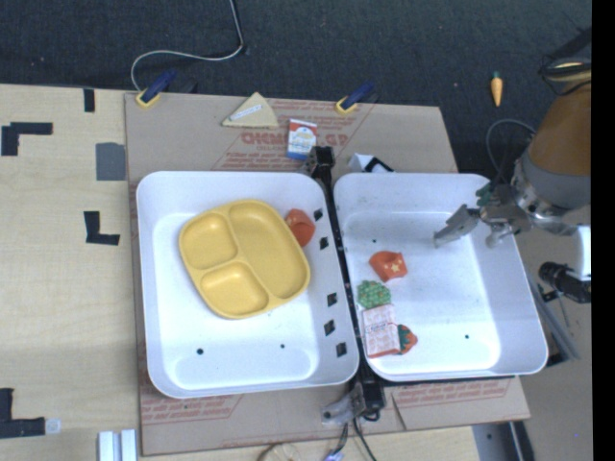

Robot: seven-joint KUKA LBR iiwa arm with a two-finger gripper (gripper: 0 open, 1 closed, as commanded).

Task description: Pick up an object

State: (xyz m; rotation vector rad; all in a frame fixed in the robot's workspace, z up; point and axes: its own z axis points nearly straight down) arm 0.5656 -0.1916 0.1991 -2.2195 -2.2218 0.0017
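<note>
My gripper (473,227) hangs over the right bin (500,286) near its upper right side, with two grey fingers spread apart and nothing between them. Lower left of it in this bin lies a red strawberry-like piece (388,265). Below that sits a green piece (374,293), then a flat pink and white packet (381,333) with a small red and green item (407,338) at its right edge. All of these lie apart from the gripper.
The left bin (163,344) holds a yellow sectioned plate (244,256) and a red-orange object (301,226) at its right rim. Behind the bins on the cardboard sit a small carton (302,140) and a tan wedge (253,112). A cable (226,27) runs at the back.
</note>
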